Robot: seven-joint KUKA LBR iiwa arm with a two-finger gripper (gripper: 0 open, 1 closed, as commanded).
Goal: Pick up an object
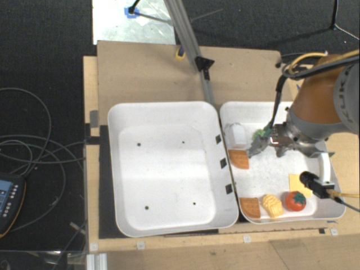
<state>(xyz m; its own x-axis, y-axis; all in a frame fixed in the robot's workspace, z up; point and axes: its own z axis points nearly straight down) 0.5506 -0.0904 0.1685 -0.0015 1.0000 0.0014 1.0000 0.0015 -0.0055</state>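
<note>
The tool hangs low in the right bin, beside a small green object — how wide it stands, I cannot tell. The orange wedge lies just below it; it looks like light, stiff plastic toy food — probably best pinched across its flat sides.

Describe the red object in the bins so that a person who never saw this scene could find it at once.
Look at the right bin, the one under the arm. Follow its near edge toward the right corner, where a row of small items lies. The tomato is the round red one with a green top, just right of the yellow corn piece and below a flat yellow slice.
</note>
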